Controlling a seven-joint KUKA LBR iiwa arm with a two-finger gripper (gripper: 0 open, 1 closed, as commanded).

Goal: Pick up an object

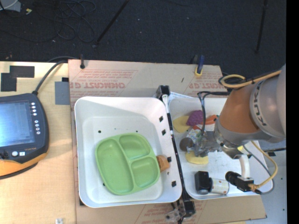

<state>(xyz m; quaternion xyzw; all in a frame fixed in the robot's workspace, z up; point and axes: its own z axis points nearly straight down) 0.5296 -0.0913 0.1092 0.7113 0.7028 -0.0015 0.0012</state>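
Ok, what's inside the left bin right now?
The left bin holds a green divided tray, with a small orange-brown thing at the tray's right edge. The tray covers the bin floor under it, so whatever is beneath is hidden.

— How many bins do you count on the tabletop?

— You have two white bins (88, 125), side by side. At the lower left of the frame lies one green divided tray (127, 163) with three compartments.

— And the right of the frame?

— You can count one purple object (196, 118), two yellow pieces (180, 123), one black block (202, 181). One handheld screen (21, 127) sits far left.
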